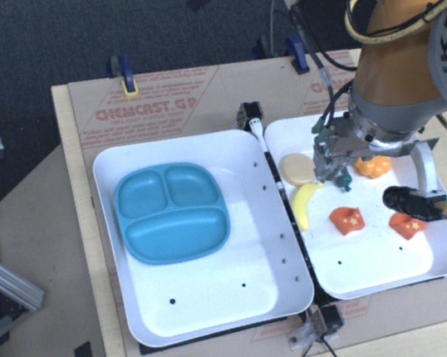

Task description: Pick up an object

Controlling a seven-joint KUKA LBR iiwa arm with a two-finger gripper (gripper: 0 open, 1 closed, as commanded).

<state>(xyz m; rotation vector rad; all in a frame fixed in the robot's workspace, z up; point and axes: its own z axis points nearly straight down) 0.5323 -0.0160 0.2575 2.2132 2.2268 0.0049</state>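
gripper (333, 171) low in right bin (391, 277), fingers' state cannot tell, banana (303, 202) just left-near of it, beige round piece (296, 169) beside, orange item (373, 166) right, red pieces (347, 219) nearer, blue divided plate (172, 212) in left bin (215, 309)

Two white bins (215, 313) sit side by side. One blue plate (173, 212) lies left of the gripper (334, 174). Near it lie one banana (303, 203), one cream piece (296, 169), one orange piece (374, 165) and two red pieces (347, 219).

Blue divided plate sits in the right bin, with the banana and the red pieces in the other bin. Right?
Not quite. The camera view shows the blue divided plate in the left bin; the banana and red pieces lie in the right bin.
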